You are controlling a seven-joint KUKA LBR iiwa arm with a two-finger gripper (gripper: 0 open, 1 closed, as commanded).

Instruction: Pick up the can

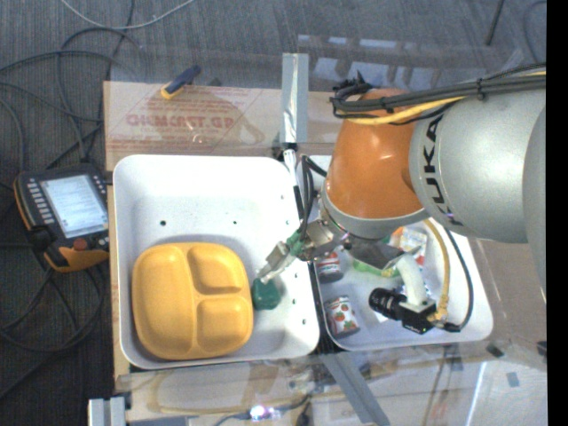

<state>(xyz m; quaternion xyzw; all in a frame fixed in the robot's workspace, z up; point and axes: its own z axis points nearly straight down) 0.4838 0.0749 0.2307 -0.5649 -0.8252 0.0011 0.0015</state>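
Observation:
A small can (pixel 343 316) with a red and white label lies in the right bin (pixel 470 322), near its front left corner. A second dark, can-like thing (pixel 329 264) sits just behind it, partly hidden under the wrist. My gripper (pixel 277 263) reaches over the divide into the left bin (pixel 177 189), its tip just above a small green object (pixel 264 294). The gripper is to the left of both cans and touches neither. The orange band and grey arm hide much of the right bin.
A yellow compartment tray (pixel 193 301) fills the front of the left bin, beside the green object. A white and coloured packet (pixel 410 238) lies in the right bin. A teach pendant (pixel 62 207) rests left of the bench.

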